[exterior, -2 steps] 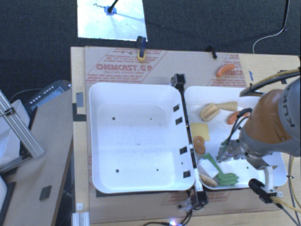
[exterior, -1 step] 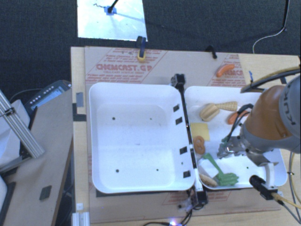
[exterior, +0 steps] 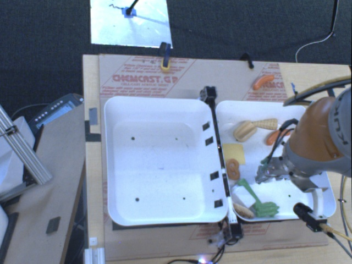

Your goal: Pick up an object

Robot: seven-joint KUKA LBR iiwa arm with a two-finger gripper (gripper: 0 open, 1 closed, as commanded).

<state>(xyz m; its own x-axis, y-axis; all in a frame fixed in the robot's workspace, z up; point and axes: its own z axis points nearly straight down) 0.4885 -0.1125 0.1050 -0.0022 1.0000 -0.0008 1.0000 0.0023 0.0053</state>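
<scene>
Green toy (exterior: 258, 201) below fingers (exterior: 266, 172) of unclear spread; "CHEMCAST GP" on board (exterior: 144, 77) behind bins.

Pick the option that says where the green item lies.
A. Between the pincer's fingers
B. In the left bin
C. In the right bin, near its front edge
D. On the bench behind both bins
C: the green item lies in the right bin by its front edge, below the pincer.
</scene>
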